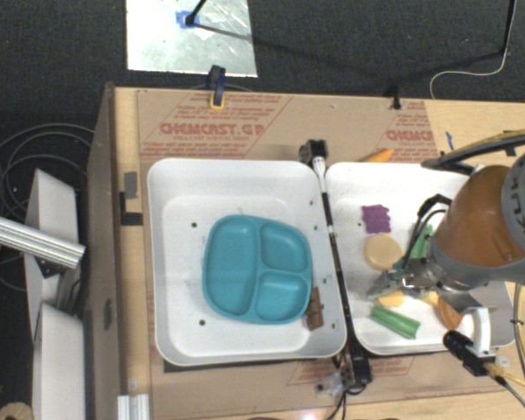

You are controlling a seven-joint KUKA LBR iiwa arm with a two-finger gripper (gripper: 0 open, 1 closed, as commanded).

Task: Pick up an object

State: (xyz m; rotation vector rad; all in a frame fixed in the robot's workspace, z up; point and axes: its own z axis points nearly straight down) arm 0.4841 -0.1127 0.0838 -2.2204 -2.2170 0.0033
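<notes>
Two white bins share the tabletop [122, 261]. Reaching in from the right, the arm [486, 226] bends low over the right bin [350, 234], its claw [392, 280] spread just above a green object [395, 320] near the front edge.

- The brown cardboard-covered tabletop [245, 125] with red printed lettering serves as the landmark.
- Dark carpeted floor [52, 51] surrounds the tabletop above and to the left.
- A shiny silver metal sheet [191, 26] lies on the floor just above the tabletop's upper edge.
- Black cables [26, 160] loop on the floor left of the tabletop.
- A white and silver metal rail [35, 239] lies left of the tabletop.
- A thin white cord [472, 64] curls above the tabletop's upper right.
</notes>
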